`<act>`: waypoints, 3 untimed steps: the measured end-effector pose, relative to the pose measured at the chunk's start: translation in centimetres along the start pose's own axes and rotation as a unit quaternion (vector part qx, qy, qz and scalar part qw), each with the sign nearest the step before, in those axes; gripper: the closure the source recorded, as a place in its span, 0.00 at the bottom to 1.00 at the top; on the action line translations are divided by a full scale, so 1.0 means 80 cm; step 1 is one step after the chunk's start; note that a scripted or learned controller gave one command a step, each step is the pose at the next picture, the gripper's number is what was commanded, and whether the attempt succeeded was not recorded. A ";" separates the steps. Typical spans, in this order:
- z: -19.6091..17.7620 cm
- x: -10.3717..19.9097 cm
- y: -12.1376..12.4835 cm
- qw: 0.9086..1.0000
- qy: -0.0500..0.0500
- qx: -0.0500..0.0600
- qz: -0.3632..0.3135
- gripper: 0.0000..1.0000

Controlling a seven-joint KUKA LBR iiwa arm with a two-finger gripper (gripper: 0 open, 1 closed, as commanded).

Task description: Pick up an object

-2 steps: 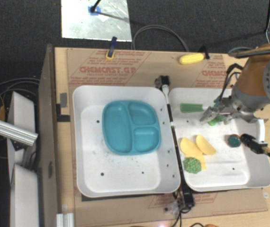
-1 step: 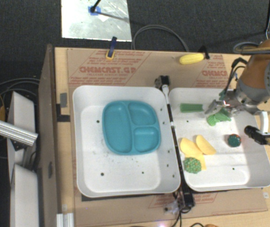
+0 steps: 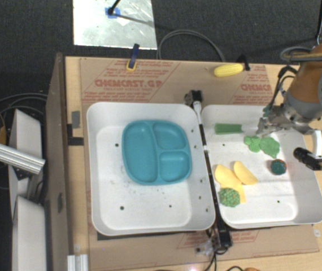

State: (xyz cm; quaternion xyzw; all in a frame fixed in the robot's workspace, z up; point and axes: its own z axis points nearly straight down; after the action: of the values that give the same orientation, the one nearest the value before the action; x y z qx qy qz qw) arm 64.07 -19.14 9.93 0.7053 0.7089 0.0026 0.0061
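A cardboard-covered bench on dark carpet bears two shallow white bins side by side. The gripper (image 3: pixel 264 124) hangs low over the far part of the right-hand white bin (image 3: pixel 308 208), its tip just above the leafy green plastic lettuce piece (image 3: pixel 264 145), probably lined up for a grab there; whether it is clenched or released I cannot tell, since the wrist hides it. Just left lies a flat green rectangular block (image 3: pixel 228 129). Nearer the camera sit a dark teal ball (image 3: pixel 278 166), two yellow banana-like pieces (image 3: pixel 234 175) and a green broccoli floret (image 3: pixel 229 197). Far left, a teal divided plate (image 3: pixel 155 152) rests in the left-hand white bin (image 3: pixel 101 208).
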 end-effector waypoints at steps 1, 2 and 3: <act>0.001 0.000 0.000 1.000 0.000 0.001 0.000 0.00; 0.009 0.033 -0.052 1.000 0.003 0.007 0.002 0.00; 0.017 -0.021 -0.006 1.000 0.001 0.003 0.002 0.00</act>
State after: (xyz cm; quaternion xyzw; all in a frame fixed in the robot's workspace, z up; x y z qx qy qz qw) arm 63.60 -20.82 8.55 0.7068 0.7074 0.0014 0.0034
